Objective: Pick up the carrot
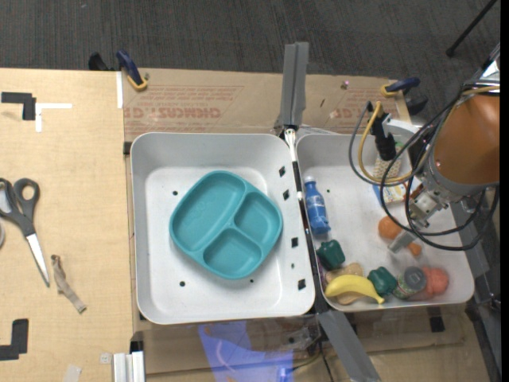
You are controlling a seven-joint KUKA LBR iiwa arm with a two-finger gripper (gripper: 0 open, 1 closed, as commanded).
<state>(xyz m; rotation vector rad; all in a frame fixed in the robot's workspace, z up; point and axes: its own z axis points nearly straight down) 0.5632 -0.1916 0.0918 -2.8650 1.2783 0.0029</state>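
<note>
Grey arm [445,189], orange band [469,138], looping black and yellow cables [367,138]

A teal plate [227,224] lies in a white bin [151,237]; the banana [353,288] is yellow, the bottle [316,208] blue.

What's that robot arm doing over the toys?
The robot arm reaches in from the right over the right bin, which holds toy food. Its gripper is low beside an orange piece that may be the carrot, though I cannot tell whether it has hold of it. A blue bottle, a banana and some green pieces lie nearby. The left bin holds a teal divided plate.
</note>
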